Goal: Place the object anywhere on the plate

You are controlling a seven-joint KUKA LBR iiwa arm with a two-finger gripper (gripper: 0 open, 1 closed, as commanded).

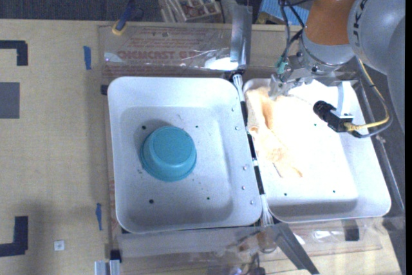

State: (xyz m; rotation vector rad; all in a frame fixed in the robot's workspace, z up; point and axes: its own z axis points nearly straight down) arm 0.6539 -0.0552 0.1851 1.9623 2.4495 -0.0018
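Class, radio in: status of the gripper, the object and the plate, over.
Gripper over right bin's far-left corner, grip unclear. Blue plate in left bin. Object not identifiable.

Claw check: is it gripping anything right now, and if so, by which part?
Cannot be told. The claw sits over the right bin's far left corner in glare; nothing visible between its tips.

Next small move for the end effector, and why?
Probably ease down onto the pale orange object in the right bin: the end effector hangs at that bin's far left corner, right beside the object, while the blue plate sits apart in the left bin.
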